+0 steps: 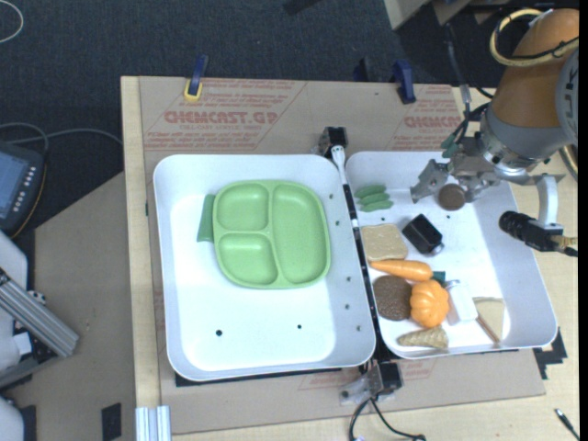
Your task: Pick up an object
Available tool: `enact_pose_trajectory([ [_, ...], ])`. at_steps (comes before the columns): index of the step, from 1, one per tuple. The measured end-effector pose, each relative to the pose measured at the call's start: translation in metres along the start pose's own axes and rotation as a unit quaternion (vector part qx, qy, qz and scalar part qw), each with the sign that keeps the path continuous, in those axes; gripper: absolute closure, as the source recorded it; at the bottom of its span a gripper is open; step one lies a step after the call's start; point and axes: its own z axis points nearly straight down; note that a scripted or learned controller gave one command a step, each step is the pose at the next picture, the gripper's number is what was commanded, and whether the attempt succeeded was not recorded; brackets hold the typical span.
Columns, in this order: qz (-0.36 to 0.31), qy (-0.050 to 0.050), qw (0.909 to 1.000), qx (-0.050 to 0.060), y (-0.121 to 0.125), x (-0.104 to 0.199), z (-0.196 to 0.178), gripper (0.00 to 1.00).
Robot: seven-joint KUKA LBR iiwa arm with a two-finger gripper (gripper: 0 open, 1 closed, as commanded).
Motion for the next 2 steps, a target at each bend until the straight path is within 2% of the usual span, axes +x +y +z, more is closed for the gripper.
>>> enact_pose_trajectory([
  [1, -0.001, -0.001, 1.0, -0.007, 0.003, 0.0, -0.008, 0.0],
  [2, -0.002, 0.0, 1.0, -0.005, 0.007, 0.006, 0.036, 0.0],
])
